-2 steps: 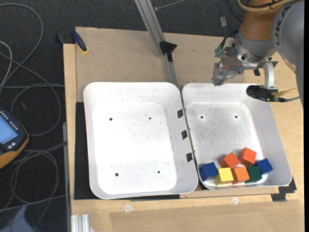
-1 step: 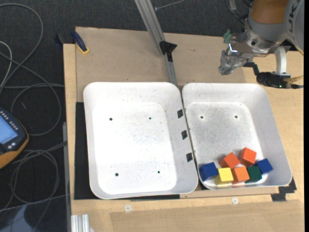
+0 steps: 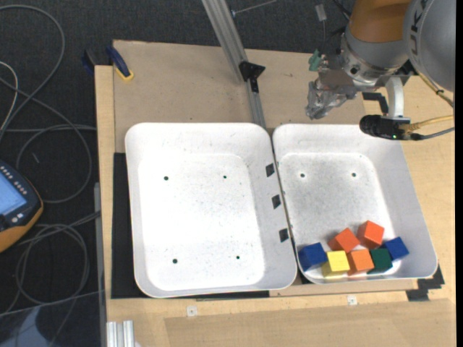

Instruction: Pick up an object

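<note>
Seven small blocks (image 3: 352,251) (blue, yellow, orange, green) huddle in the right bin's (image 3: 405,186) near corner, well below the pincer (image 3: 320,105), which hangs beyond that bin's far rim; whether it is open or closed, I cannot tell.

Bins (image 3: 195,139) white, peppered with fine dark specks, few black dots; table (image 3: 181,78) tan; floor (image 3: 51,56) dark grey, black cables; cubes: two blue (image 3: 312,255), three orange (image 3: 346,238), one yellow (image 3: 338,262), one green (image 3: 380,257); arm (image 3: 380,16) grey with orange band; pincer (image 3: 322,101) grey
</note>
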You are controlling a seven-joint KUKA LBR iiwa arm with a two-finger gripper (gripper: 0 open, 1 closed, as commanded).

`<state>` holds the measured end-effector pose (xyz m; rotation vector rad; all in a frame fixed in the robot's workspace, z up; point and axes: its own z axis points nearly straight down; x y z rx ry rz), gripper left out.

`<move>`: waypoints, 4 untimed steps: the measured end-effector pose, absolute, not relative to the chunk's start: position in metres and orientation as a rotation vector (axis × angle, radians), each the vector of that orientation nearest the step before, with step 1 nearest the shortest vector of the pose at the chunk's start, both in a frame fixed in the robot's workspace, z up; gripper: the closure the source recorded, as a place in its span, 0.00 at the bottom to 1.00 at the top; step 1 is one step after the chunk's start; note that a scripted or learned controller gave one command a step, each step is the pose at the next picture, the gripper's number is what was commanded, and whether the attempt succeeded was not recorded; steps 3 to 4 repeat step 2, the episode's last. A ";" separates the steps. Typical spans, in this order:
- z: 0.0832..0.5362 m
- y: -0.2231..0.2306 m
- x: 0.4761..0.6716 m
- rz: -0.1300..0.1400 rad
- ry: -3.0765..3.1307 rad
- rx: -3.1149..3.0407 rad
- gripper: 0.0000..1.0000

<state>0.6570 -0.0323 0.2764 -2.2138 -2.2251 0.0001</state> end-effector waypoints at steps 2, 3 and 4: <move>0.261 0.081 0.603 0.001 -2.225 -2.210 1.00; 0.261 0.081 0.603 0.001 -2.225 -2.210 1.00; 0.261 0.081 0.603 0.001 -2.225 -2.210 1.00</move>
